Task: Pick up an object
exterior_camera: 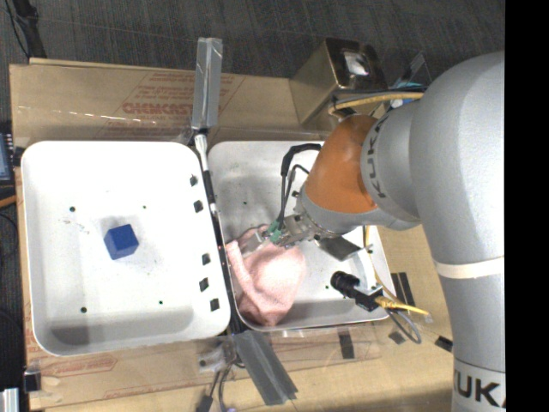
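The left bin [51,230] holds a blue cube [121,240] near its middle. In the right bin [249,166], a crumpled pink cloth [268,283] lies at the near left corner. The end effector [279,234] sits at the cloth's far edge; whether it grips the cloth I cannot tell.

Robot lab: KUKA arm [446,187], white bins [51,230], cardboard-lined bench [103,101].

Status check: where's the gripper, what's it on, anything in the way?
Gripper down in right bin, at top edge of pink cloth; grasp unclear. Blue cube alone in left bin. Nothing blocking the cloth.
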Available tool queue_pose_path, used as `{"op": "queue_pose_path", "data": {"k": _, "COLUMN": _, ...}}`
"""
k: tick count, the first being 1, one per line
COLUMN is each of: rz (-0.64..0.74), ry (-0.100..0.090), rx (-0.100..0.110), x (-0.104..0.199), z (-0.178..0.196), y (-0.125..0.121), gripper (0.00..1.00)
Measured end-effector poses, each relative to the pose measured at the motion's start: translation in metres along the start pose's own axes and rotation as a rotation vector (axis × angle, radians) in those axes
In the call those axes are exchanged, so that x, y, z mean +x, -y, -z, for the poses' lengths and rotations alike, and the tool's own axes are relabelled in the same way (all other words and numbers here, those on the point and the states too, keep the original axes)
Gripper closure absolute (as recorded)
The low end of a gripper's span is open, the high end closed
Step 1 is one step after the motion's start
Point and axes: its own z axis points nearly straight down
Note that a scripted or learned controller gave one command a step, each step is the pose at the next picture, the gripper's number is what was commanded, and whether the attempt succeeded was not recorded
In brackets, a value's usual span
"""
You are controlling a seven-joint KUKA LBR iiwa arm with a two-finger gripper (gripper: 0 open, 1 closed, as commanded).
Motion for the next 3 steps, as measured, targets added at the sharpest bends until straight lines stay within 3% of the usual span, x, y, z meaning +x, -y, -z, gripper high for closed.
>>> {"op": "queue_pose_path", "data": {"k": 1, "rz": 0.005, "ry": 0.0, "rx": 0.001, "x": 0.0001, "z": 0.0097, "y": -0.0007, "gripper": 1.0}}
{"op": "queue_pose_path", "data": {"k": 2, "rz": 0.005, "ry": 0.0, "rx": 0.001, "x": 0.0001, "z": 0.0097, "y": -0.0007, "gripper": 0.0}}
{"op": "queue_pose_path", "data": {"k": 3, "rz": 0.009, "ry": 0.0, "rx": 0.002, "x": 0.0001, "z": 0.0193, "y": -0.0012, "gripper": 1.0}}
